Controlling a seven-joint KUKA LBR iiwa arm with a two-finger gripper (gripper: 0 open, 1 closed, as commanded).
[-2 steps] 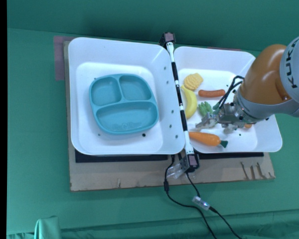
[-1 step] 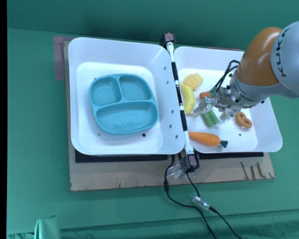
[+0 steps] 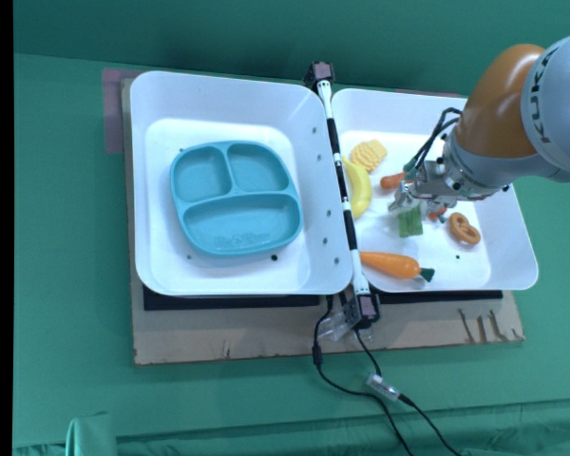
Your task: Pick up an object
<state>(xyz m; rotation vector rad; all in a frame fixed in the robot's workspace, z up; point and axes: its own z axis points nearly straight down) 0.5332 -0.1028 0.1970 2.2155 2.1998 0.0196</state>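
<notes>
My gripper (image 3: pixel 411 200) hangs low over the middle of the right bin (image 3: pixel 513 255). Just beneath and in front of it lies a small green piece (image 3: pixel 410 222), and I cannot tell whether the two touch. A small orange carrot (image 3: pixel 392 180) pokes out at the gripper's left. A yellow banana (image 3: pixel 358 186) and a ridged yellow slice (image 3: pixel 369 153) lie by the bin's left wall. A brown pretzel (image 3: pixel 464 228) sits to the right of the gripper. A large carrot (image 3: pixel 391 265) with a green tip rests near the front rim.
The left bin (image 3: pixel 161 103) bears a teal divided plate (image 3: pixel 235 199). A white bar with black clamps (image 3: pixel 342 193) runs between the bins. A cable (image 3: pixel 380 388) trails off the bench's front. The grey arm with its orange band (image 3: pixel 499 103) covers the right bin's far right corner.
</notes>
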